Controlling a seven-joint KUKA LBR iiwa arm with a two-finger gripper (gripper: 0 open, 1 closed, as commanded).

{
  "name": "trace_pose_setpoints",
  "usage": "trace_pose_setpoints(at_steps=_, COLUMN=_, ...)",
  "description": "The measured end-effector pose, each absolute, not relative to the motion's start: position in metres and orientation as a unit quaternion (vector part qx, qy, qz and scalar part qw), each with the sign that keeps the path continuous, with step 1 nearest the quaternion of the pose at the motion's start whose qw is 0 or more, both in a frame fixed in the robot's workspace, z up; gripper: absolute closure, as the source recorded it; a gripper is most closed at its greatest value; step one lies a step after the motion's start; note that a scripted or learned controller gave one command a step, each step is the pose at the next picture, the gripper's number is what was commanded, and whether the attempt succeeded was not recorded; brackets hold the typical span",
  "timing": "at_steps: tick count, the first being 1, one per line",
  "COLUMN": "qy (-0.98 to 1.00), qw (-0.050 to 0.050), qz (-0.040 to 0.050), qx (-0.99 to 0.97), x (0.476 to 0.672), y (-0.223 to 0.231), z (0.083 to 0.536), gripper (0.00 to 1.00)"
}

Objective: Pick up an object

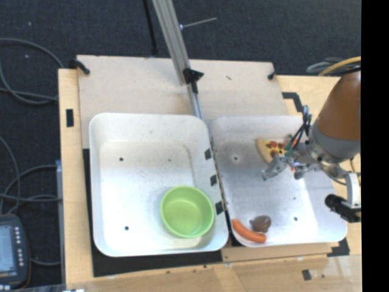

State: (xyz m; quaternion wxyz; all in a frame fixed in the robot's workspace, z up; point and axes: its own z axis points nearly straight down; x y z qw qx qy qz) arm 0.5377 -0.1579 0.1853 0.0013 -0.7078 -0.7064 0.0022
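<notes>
The arm enters from the right and its gripper (281, 166) hangs over the right bin (243, 132), near the middle of its far half. I cannot tell how the jaws stand, and nothing can be seen held in them. Just beside the gripper, at its far side, lies a pizza slice (268, 146), a flat yellow toy wedge with red dots, partly covered by the wrist. It is probably light and stiff, but so low that it must be hard to grip; the thicker crust edge looks the best place. At the near edge of the same bin lie a carrot (248, 231) and a brown lump (261, 223), touching each other; the carrot is thin and round and could roll. The green bowl (187, 210) stands in the left bin (121, 139), at the near right corner; its rim seems a good hold.
</notes>
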Motion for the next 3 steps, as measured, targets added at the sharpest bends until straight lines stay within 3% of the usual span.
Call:
trace_pose_setpoints(at_steps=1, qy=-0.706, qw=0.000, qz=0.0017, qx=-0.708, x=0.540, y=-0.157, z=0.142, gripper=0.00)
trace_pose_setpoints(at_steps=2, qy=-0.705, qw=-0.001, qz=-0.0015, qx=-0.709, x=0.542, y=-0.157, z=0.156, gripper=1.00)
trace_pose_setpoints(at_steps=3, qy=-0.706, qw=-0.003, qz=-0.0017, qx=-0.708, x=0.547, y=-0.167, z=0.205, gripper=1.00)
